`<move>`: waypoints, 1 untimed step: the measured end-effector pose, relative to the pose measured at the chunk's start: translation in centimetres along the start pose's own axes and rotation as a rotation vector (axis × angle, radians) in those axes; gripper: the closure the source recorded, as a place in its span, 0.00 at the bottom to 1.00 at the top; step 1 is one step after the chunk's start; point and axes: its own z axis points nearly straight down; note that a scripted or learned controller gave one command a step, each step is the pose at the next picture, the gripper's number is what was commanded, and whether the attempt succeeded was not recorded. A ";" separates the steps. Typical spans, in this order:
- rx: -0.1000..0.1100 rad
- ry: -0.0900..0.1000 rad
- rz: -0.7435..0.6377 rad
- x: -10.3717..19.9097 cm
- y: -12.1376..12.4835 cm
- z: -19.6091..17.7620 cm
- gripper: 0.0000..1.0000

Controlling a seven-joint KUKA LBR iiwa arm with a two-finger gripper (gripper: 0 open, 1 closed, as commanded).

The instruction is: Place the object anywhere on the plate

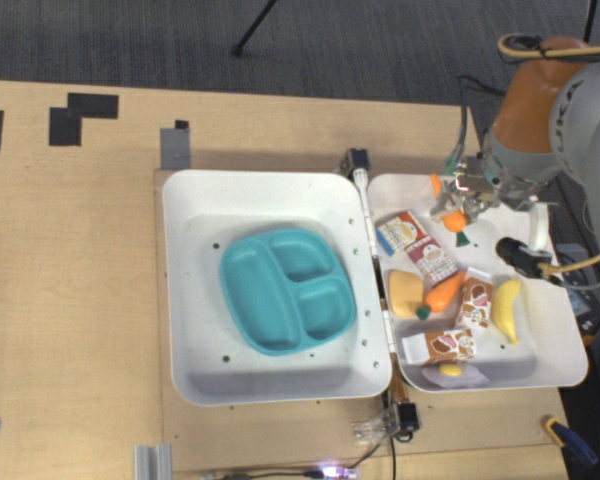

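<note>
A teal divided plate (285,290) lies in the left white bin (190,268) with nothing on it. My gripper (457,204) hangs over the far end of the right bin (565,353), well to the right of the plate. Directly under the gripper is a small orange piece with a green tip (455,223); whether it is gripped or just lying there I cannot tell. Another bit of orange (435,183) shows beside the gripper at the bin's far rim.
The right bin holds two small cartons (401,232) (432,261), a yellow block (405,293), a carrot (442,293), a brown carton (473,303), a banana (506,310) and more cartons (450,345) near the front. The bins' shared rim (372,258) separates gripper from plate.
</note>
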 end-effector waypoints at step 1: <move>0.003 0.005 0.196 7.1 -6.0 -3.8 1.00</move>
